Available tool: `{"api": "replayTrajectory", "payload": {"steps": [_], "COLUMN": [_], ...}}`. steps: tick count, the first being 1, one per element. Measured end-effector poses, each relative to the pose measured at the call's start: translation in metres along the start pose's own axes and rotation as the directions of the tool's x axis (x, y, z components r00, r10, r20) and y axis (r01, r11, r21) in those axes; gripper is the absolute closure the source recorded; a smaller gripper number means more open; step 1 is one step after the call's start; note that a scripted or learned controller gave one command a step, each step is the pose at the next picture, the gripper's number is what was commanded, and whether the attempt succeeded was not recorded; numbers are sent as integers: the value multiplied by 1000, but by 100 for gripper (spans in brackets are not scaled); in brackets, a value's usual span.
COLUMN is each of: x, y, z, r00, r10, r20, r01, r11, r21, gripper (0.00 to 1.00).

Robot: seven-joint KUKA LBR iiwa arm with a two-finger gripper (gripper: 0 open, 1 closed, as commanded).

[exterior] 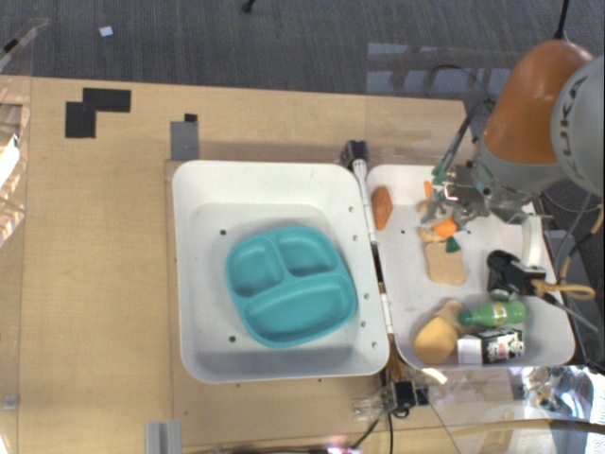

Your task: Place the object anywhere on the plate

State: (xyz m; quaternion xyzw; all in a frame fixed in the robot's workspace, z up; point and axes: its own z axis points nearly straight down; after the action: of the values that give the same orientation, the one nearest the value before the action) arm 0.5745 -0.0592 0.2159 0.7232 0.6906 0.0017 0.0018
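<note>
A robot lab: a wooden bench [95, 282] holds two white bins [189, 253], a big robot arm [544, 102], wires and grey carpet [284, 26]

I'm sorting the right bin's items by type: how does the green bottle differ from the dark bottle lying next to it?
The green bottle is bright green with a pale cap end, while the dark bottle is black with a white label band. The green bottle lies nearer the bin's middle; the dark bottle lies closer to the right bin's near rim. Both lie on their sides, roughly parallel, beside the tan pear-shaped toy.
</note>
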Motion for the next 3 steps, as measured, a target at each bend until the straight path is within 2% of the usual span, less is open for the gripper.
{"api": "replayTrajectory", "payload": {"steps": [1, 2, 3], "x": [87, 83, 83], "y": [-29, -28, -28], "z": [7, 7, 7], "r00": [991, 990, 990], "r10": [133, 138, 138], "r20": [-4, -1, -1], "r01": [-133, -138, -138], "r11": [991, 990, 990], "r21": [5, 4, 4], "gripper": [100, 0, 0]}}
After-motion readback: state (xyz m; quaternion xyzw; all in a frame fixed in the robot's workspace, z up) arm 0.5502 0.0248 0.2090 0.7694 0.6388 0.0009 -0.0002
